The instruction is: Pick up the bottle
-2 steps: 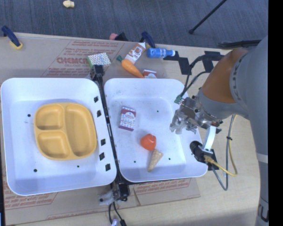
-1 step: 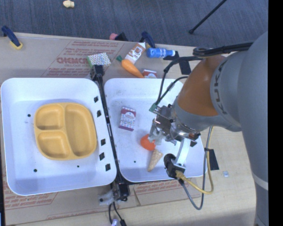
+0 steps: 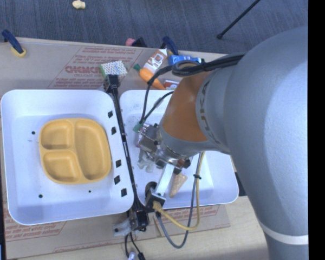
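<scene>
A small bottle [image 3: 153,65] with a white label and an orange end lies tilted just past the far rim of the right bin [image 3: 219,195], partly hidden by the arm. My gripper [image 3: 145,160] points down inside the right bin near its left wall, well in front of the bottle. The big grey and orange wrist covers most of that bin. Nothing can be made out in the gripper.
A yellow divided plate [image 3: 75,149] lies in the left bin [image 3: 16,110]. A tan cone-shaped object [image 3: 176,184] rests in the right bin beside the gripper. Cables [image 3: 179,223] hang over the front rim. Blue clamps [image 3: 13,43] hold the cardboard at the back.
</scene>
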You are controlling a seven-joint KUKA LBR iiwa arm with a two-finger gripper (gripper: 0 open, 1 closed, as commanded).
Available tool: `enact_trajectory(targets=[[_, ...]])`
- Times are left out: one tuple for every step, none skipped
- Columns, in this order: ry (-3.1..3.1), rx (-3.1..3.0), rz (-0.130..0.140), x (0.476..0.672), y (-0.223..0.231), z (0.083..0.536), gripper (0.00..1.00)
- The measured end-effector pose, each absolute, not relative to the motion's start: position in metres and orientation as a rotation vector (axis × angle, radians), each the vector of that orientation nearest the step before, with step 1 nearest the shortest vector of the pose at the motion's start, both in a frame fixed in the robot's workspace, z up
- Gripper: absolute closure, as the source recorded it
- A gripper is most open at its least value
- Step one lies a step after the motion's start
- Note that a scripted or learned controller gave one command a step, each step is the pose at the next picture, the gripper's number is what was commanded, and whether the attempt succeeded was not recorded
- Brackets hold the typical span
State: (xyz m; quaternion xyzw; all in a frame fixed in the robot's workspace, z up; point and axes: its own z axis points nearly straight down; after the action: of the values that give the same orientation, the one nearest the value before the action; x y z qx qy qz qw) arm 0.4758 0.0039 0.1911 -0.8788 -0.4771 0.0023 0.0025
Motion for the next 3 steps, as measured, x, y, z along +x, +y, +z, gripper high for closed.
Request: enact_trajectory(targets=[[-1.971, -2.438, 0.009, 0.475, 0.040, 0.191, 1.00], [-2.439, -1.972, 0.005, 0.476, 0.012, 0.191, 1.00], [-2.694, -1.618, 0.001, 0.477, -0.014, 0.261, 1.00]])
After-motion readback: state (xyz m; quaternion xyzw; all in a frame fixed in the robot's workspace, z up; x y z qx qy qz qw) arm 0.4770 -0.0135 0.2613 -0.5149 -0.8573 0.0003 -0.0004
